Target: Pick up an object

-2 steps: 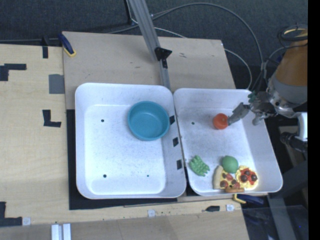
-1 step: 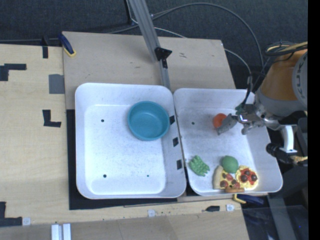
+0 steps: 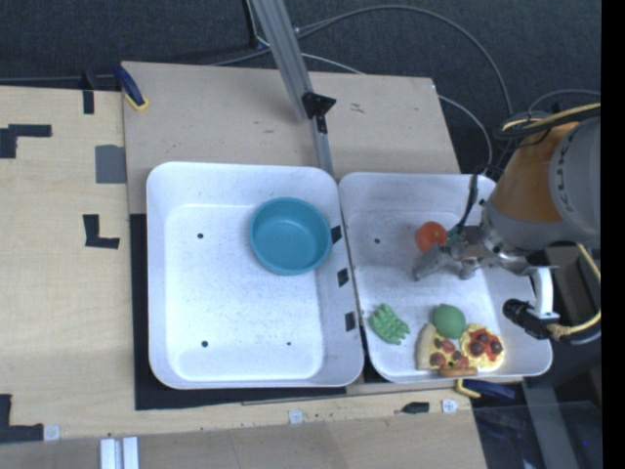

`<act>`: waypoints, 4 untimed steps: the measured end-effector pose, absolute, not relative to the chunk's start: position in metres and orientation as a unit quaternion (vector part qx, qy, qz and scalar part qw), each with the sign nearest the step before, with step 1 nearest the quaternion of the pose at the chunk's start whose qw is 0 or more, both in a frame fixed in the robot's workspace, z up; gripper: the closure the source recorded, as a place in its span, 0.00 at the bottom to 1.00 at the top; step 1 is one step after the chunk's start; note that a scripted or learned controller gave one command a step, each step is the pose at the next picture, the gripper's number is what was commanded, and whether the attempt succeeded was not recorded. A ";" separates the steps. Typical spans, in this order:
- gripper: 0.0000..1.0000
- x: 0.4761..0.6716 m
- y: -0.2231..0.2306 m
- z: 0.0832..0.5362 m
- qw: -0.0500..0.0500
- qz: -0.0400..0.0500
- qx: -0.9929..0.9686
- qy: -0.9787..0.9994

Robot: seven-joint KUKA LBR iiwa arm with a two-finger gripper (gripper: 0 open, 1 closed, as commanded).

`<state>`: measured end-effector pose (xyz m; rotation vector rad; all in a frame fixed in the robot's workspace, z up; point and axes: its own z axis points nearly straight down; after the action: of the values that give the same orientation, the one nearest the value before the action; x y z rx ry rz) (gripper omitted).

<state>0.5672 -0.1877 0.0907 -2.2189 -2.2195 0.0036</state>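
Near edge of right bin [image 3: 508,364]: pizza slice toy [image 3: 441,353] and a round pizza-like toy w/ red dots [image 3: 482,345], touching each other at the front right corner. Green round toy [image 3: 448,319] sits just behind the slice, touching it. Green leafy toy [image 3: 389,323] is left of those, near the bin's left wall, apart from the rest.

Mid bin: gripper [image 3: 426,267] is down inside the right bin, arm [image 3: 547,189] coming in from the right w/ orange band above the wrist. Grey fingers point left and splay a bit. Jaws state: can't tell, too blurred and seen from an awkward angle. Nothing visibly between them.

Red-orange ball [image 3: 431,234] lies just behind the gripper tips, right beside them; contact unclear. It's the closest object to the jaws. No other item crowds it: the green toys and pizza pieces are well toward the front, so only the gripper body itself is next to it.

Left bin [image 3: 186,193]: blue bowl [image 3: 289,235] upright, toward the back right part, near the wall shared w/ the right bin. Far from gripper.

Far side: slanted metal pole [image 3: 283,47] runs down from the top to the gap between bins, ends w/ a black clamp [image 3: 317,104]. Cables loop behind the right bin on the counter [image 3: 59,291]. Black tape marks at counter left.
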 end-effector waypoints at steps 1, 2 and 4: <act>1.00 0.568 -0.187 0.103 0.000 0.000 -0.707 -0.708; 1.00 0.570 -0.186 0.165 -0.002 -0.001 -0.707 -0.707; 1.00 0.571 -0.180 0.239 -0.001 -0.001 -0.707 -0.707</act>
<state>0.5710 -0.1798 0.2393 -2.2221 -2.2236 -0.0019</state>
